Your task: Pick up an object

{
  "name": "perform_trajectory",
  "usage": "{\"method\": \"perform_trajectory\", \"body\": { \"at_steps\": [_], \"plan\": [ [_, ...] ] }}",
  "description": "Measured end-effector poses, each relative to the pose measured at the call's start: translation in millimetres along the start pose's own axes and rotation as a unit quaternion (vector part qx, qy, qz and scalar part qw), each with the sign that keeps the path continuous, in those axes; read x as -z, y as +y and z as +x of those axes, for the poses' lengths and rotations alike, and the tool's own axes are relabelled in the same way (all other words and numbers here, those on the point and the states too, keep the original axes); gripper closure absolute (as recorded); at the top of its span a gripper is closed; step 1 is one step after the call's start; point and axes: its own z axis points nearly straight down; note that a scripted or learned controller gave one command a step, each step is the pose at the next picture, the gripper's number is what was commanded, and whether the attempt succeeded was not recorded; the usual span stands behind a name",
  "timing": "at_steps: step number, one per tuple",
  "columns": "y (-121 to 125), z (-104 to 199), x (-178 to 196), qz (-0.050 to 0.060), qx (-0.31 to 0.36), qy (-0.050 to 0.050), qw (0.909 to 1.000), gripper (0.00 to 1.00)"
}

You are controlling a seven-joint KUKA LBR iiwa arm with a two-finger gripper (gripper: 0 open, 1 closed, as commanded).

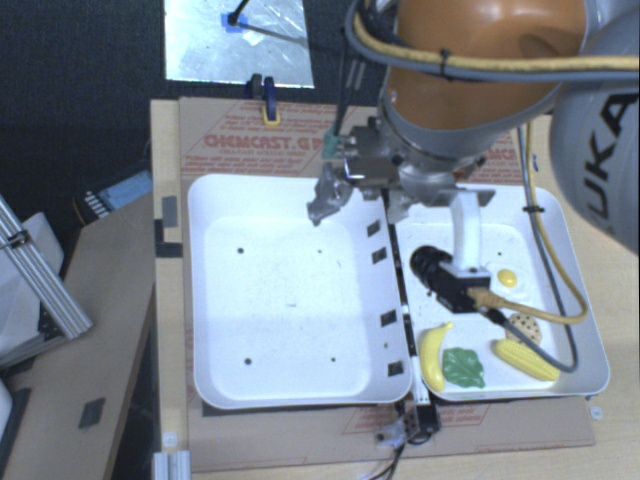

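While hung over the left bin (290,298), jaws: above that bin's far right corner, just beside the divider between the two bins; grey, blurred, seen from above; width of opening and any hold, cannot tell.
Arm (480,28): grey with a broad orange band; in from the view's right, looming right of the jaws and over the far part of the right bin.
Left bin: white, shallow; spread left of the jaws and toward the camera from them.
Right bin (497,243): white, shallow; right of the jaws, across the divider; holder of all five loose things.
Banana (432,356): yellow, curved; right of the jaws and well toward the camera, along the right bin's left wall.
Green piece (463,367): flat, leafy-looking; just right of the banana, touching or nearly so; well apart from the jaws.
Yellow oblong piece (525,360): lying slantwise, right of the green piece; well apart from the jaws.
Fried-egg piece (507,279): white with a yellow centre; right of the jaws, less far toward the camera than the banana.
Brown speckled disc (527,326): between the fried-egg piece and the yellow oblong piece; partly covered.
Cardboard sheet (260,138): red print; under both bins, showing beyond the jaws.
Clamp (268,98): blue and yellow; on the cardboard sheet's far edge, beyond the jaws and a little left.
Foil sheet (238,23): silvery; farther beyond the jaws than the clamp.
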Motion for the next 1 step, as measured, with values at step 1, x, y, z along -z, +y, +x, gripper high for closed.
{"method": "perform_trajectory", "body": {
  "at_steps": [1],
  "plan": [
    [0.5,-4.0,9.5,0.001,-0.001,-0.001,1.0,1.0]
  ]
}}
